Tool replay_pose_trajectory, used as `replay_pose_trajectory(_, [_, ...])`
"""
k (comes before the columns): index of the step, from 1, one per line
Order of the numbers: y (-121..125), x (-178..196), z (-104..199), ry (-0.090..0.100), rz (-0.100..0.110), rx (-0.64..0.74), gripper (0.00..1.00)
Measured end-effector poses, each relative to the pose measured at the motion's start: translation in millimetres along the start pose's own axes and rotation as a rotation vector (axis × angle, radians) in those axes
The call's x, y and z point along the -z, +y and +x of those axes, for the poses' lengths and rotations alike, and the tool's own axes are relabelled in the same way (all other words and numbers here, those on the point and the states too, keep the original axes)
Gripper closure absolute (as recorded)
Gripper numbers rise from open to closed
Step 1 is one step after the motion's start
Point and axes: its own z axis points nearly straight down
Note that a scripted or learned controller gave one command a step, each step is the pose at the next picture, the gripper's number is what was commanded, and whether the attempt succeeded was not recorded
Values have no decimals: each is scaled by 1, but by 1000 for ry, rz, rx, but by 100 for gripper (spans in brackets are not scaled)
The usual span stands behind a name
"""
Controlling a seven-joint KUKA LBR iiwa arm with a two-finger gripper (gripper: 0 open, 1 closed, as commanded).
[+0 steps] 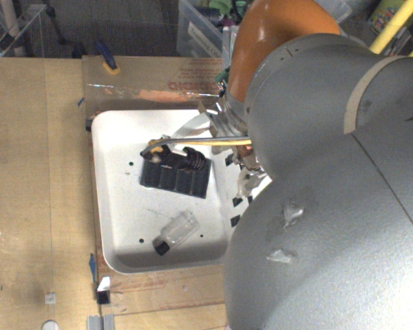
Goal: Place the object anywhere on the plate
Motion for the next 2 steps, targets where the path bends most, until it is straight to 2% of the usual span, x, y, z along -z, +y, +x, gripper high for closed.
replay_pose_trajectory(1, [-61,-73,-24,-4,2,207,0])
replay_pose_trajectory(2, [-62,-64,-24,-8,2,212,100])
